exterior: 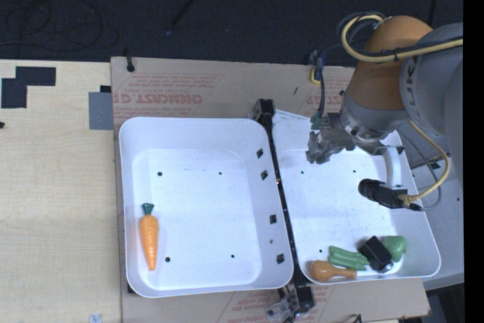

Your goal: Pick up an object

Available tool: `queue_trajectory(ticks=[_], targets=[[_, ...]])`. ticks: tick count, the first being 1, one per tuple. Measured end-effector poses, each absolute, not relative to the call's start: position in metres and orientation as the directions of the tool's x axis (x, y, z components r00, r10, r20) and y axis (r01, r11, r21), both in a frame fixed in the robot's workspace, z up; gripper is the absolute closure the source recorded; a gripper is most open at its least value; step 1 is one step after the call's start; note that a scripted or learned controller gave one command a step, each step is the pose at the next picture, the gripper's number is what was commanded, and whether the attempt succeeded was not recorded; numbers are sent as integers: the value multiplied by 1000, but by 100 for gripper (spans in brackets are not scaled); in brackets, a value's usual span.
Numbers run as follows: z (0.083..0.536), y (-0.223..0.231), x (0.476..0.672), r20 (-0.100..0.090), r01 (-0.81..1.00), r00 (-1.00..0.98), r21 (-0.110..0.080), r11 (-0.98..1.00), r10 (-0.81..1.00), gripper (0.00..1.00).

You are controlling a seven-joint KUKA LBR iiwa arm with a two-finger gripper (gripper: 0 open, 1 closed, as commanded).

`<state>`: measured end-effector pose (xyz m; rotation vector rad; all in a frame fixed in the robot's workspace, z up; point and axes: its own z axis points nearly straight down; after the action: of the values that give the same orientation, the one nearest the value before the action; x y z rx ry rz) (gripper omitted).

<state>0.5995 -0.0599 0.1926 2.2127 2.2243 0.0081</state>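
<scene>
Four toys: clustered (pixel 361 257) in the corner well below your hand (pixel 319 150).
Hand: hovering; grip state unclear.

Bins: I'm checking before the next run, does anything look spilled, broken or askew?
Nothing stands out. The toy carrot lies flat in the left bin; a green piece, a black block and an orange gourd-shaped toy cluster in the right bin's near corner.

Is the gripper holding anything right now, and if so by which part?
Nothing is visibly held. The gripper hangs over the right bin, apart from the toys at its front edge. The carrot lies in the left bin.
</scene>
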Motion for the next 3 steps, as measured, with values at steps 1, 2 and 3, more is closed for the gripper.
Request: queue_trajectory(ticks=[1, 2, 3], targets=[[208, 73, 625, 6, 1000, -13, 1, 13, 1000, 100], [214, 77, 645, 0, 1000, -2, -1, 2, 1000, 100], [213, 77, 644, -1, 1000, -2, -3, 2, 1000, 0]])
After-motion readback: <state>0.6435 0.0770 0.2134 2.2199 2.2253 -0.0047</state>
